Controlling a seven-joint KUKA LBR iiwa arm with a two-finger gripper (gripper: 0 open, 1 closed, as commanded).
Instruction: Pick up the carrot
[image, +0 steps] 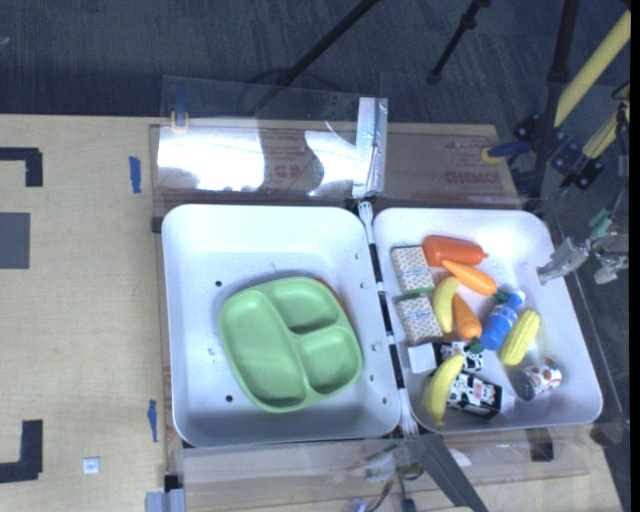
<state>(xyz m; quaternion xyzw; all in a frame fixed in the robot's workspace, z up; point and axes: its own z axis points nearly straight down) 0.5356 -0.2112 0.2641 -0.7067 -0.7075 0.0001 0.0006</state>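
Note:
The carrot (470, 277) is an orange tapered piece lying slantwise in the upper middle of the right bin (575, 345). It touches a redder orange piece (454, 248) just behind it. A second orange cone-shaped piece (466, 317) lies just in front of it, beside a banana (444, 299). My gripper (578, 258) is at the right bin's far right rim, well to the right of the carrot and apart from it, and is partly cut off by the picture's edge. Nothing is seen in its grasp.
A green divided plate (290, 343) sits in the left bin (190, 300). The right bin is crowded: two cracker boxes (410, 266), a blue bottle (501, 320), a yellow corn cob (520, 336), a second banana (444, 386), a cow-print item (474, 392) and a small cup (541, 379).

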